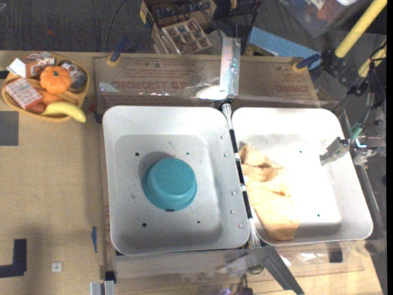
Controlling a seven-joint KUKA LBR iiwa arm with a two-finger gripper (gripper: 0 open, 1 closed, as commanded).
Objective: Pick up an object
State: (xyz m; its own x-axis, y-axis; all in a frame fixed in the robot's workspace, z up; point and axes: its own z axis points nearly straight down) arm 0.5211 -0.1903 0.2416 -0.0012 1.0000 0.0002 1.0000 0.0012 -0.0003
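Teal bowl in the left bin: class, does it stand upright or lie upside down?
Upside down. The teal bowl shows a flat closed base on top, with no hollow, resting on the left bin floor.

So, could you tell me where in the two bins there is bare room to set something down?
Left bin: free floor all around the teal bowl, widest toward its far wall. Right bin: bare right half, between the tan cloth and the right wall. Crowded along the divider, where the cloth lies.

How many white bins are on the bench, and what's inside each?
2. The left bin holds an upturned teal bowl near its middle. The right bin holds a crumpled tan cloth along its left side.
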